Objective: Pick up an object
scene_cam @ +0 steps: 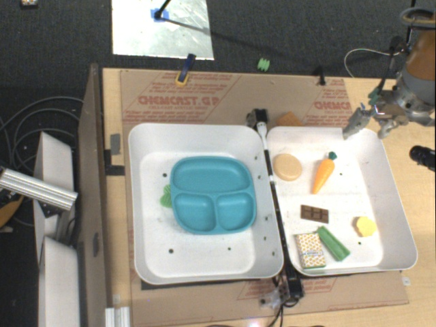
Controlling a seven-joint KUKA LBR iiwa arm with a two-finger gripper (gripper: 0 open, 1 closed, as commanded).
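My gripper (370, 126) hangs over the far right corner of the right bin (395, 203), its fingers spread open with nothing between them. Below and left of it an orange carrot (324, 172) lies in that bin. A round tan biscuit (287, 167) sits near the bin's left wall. Nearer the front lie a brown chocolate bar (315, 214), a yellow piece (365, 226), a green pickle (334, 243) and a small patterned box (310, 250).
The left bin (146, 182) holds a blue divided plate (212, 194) with a green item (165, 196) poking out at its left edge. A clamp (259, 120) sits where the bins meet at the back. Cables (41, 121) lie off the bench to the left.
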